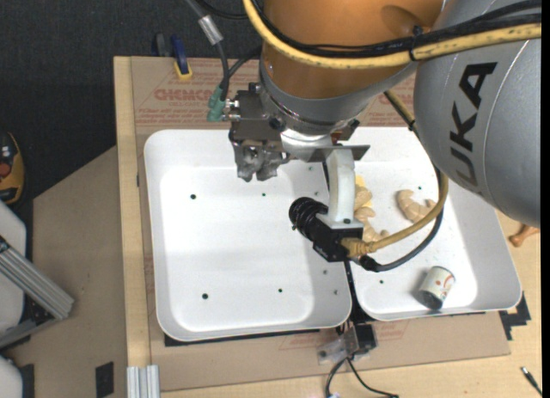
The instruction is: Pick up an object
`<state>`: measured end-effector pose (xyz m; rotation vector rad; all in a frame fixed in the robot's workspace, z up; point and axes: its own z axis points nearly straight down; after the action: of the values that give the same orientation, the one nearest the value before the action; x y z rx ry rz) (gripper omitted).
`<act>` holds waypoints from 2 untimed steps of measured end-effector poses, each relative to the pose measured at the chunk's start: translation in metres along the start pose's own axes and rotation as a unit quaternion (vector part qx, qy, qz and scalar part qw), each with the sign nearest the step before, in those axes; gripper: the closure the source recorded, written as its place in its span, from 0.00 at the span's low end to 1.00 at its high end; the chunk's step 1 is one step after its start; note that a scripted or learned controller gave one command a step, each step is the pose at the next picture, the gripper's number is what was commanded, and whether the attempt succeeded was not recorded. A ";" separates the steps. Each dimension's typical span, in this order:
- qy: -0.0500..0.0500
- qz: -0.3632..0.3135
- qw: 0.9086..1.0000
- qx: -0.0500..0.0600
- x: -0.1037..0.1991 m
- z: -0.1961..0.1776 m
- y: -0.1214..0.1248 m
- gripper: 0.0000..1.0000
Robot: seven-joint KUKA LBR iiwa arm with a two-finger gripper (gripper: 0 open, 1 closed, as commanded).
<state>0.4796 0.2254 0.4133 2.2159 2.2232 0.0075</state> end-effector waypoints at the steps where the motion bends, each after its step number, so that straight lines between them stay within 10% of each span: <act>1: 0.000 -0.001 1.000 -0.001 0.001 -0.010 0.000 1.00; 2: 0.000 -0.002 1.000 -0.002 0.002 -0.020 0.001 1.00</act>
<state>0.4801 0.2270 0.4338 2.2105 2.2254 0.0124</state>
